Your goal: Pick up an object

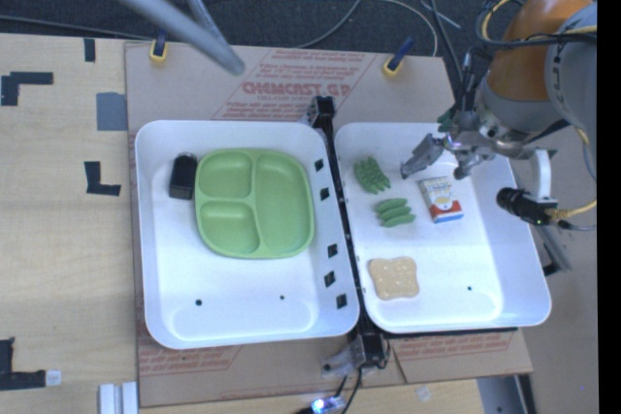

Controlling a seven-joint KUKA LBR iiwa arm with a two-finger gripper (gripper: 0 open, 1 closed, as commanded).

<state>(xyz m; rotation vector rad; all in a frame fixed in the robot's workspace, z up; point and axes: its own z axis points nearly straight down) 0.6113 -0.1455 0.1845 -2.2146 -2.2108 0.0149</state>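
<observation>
The grey arm with the orange band reaches in from the right of the frame, and its two-finger end effector (441, 158) hangs over the upper part of the right-hand shallow white bin (514, 296). Its two dark fingers are spread apart with nothing between them: one tip points toward the frame's left, the other sits closer to the arm.

Just below the end effector lies a small white carton with a red and blue printed face (442, 200), the nearest candidate for the pick. To its left, toward the centre of the frame, are two ribbed green pod-shaped toys: one (372, 175) higher up and one (394, 211) just beneath it. A tan, toast-like flat slab (393, 277) rests lower in the same bin. The left-hand white bin (165, 296) holds a light green divided plate (255, 204) with a small black block (182, 176) touching its left rim.

The step in hand looks like the approach: the fingers are open and above the objects, and no grasp is made yet. The next move probably calls for shifting slightly down-frame to centre over the carton, aligning the fingers across its narrower sides, then descending and closing. The carton lies flat, so the fingers need to reach low along its edges, or they may slide off the top.
</observation>
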